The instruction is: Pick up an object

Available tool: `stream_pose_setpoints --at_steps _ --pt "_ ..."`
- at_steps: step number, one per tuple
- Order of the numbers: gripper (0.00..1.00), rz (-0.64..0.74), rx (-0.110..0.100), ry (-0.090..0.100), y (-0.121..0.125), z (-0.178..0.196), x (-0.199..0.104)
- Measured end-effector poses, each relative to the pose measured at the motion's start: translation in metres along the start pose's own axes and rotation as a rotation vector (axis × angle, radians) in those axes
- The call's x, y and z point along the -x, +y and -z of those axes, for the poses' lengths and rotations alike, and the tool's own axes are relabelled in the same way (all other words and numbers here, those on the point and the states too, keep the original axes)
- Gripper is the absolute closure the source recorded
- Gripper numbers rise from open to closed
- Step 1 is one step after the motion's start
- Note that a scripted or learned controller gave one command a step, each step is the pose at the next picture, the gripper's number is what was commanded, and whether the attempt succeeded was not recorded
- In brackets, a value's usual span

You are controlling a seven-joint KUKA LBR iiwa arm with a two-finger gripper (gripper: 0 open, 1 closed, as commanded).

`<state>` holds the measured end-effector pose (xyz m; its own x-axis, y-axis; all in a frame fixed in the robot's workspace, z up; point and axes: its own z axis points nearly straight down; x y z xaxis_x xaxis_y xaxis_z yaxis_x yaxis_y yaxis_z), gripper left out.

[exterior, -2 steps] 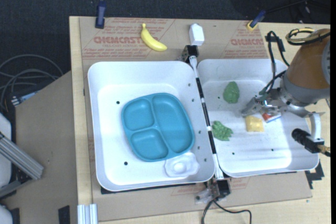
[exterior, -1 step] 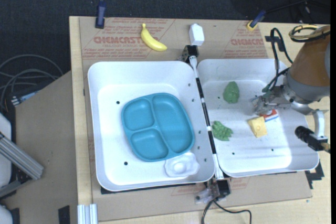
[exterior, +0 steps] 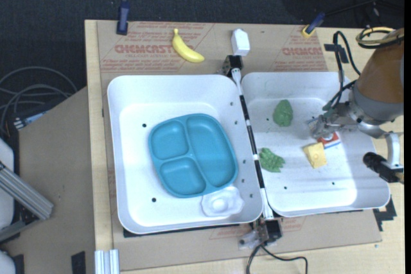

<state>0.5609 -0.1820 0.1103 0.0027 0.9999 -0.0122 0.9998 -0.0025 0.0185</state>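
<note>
We see the tool (exterior: 323,127) low in the right bin (exterior: 302,199), beside a small red and white object (exterior: 329,142) and the yellow cheese wedge (exterior: 315,155), which suggests one of them is its target; whether its fingers are spread or closed we cannot tell. Two green pieces (exterior: 282,112) (exterior: 271,160) lie apart toward the bin's left, probably scattered to allow separate grasps. The blue divided plate (exterior: 191,154) sits in the left bin (exterior: 128,138), away from the reach.
</note>
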Motion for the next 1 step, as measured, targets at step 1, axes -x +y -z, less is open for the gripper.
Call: stream_pose_setpoints --at_steps 1 --pt "1.0 0.001 -0.02 0.013 -0.0622 0.0536 0.0066"
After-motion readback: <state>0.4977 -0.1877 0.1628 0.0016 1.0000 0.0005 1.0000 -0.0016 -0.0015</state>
